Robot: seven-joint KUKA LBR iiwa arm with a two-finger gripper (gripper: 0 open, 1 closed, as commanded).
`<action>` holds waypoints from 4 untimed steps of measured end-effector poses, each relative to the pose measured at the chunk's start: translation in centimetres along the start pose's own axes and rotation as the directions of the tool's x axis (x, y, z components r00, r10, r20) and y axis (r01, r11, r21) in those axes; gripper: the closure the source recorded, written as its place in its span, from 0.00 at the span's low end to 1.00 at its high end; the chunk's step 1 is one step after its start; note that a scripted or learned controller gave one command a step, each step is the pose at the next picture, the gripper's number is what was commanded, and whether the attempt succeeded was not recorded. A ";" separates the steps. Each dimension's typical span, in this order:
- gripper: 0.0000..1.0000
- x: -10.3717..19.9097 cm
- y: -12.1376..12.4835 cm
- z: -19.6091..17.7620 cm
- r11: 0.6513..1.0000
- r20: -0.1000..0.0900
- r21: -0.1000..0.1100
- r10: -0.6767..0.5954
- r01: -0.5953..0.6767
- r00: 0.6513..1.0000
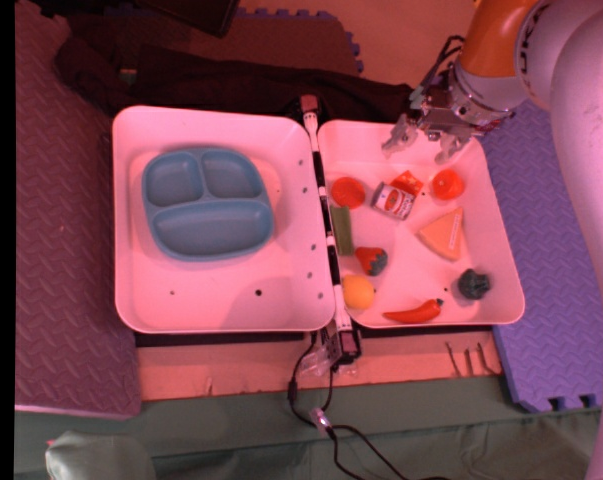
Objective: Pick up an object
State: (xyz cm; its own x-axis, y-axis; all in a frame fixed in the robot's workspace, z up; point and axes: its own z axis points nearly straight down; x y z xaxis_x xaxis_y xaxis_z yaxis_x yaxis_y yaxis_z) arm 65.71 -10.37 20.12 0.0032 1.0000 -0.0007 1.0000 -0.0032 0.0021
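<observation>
- Toys fill the right white bin (501, 258); the small red-and-white toy can (392, 200) lies near its top.
- It looks light, hard and smooth; pinch its round sides.
- The tool (424, 144) hangs spread apart above, grasping nothing.

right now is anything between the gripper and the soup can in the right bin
Nothing visible. The gripper hangs over the far part of the right bin, fingers spread, and the can lies just below it in the view with bare bin floor between.
</observation>
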 end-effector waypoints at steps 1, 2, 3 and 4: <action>0.00 0.0 0.0 0.0 1.000 0.000 0.000 0.000 0.000 1.000; 0.00 -0.9 0.0 4.3 1.000 0.002 0.004 0.001 -0.001 1.000; 0.00 -1.4 0.3 9.9 1.000 0.003 -0.006 0.001 -0.001 1.000; 0.00 -1.6 0.9 10.1 1.000 0.004 -0.015 -0.001 0.001 1.000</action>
State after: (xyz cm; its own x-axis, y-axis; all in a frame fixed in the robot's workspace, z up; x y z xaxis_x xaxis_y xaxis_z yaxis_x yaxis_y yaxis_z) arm 66.64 -11.96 10.03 0.0019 1.0000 -0.0043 0.9999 -0.0019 0.0168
